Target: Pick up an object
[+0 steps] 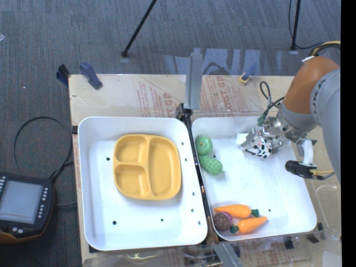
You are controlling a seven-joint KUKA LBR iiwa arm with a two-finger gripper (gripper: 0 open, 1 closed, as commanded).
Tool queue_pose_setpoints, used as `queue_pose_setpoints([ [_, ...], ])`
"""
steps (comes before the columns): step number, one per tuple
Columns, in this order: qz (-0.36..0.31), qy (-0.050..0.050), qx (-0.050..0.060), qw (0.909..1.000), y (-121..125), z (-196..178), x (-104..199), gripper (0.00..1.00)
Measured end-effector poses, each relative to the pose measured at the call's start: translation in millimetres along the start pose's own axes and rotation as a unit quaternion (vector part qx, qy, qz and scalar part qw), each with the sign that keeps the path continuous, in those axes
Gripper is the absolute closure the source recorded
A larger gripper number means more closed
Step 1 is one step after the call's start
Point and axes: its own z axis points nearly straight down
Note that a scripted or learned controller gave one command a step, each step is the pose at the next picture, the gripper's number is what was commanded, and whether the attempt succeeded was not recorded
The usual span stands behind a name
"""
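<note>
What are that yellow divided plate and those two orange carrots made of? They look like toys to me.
The yellow three-compartment plate in the left bin looks like moulded plastic: one even colour, rounded rims, a soft sheen. The two orange carrots with green tops in the right bin also seem plastic toy food: uniform bright colour and smooth skin, though rubber or foam cannot be ruled out from here.

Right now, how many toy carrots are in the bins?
2. Both lie in the right bin near its front edge: one carrot is just behind the other carrot, beside a dark round toy. None seems hidden.
</note>
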Motion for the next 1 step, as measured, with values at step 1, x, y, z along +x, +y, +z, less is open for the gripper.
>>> queue_pose_setpoints([
  [1, -0.004, -0.001, 0.005, 1.0, -1.1, -6.2, 1.6, 1.0],
])
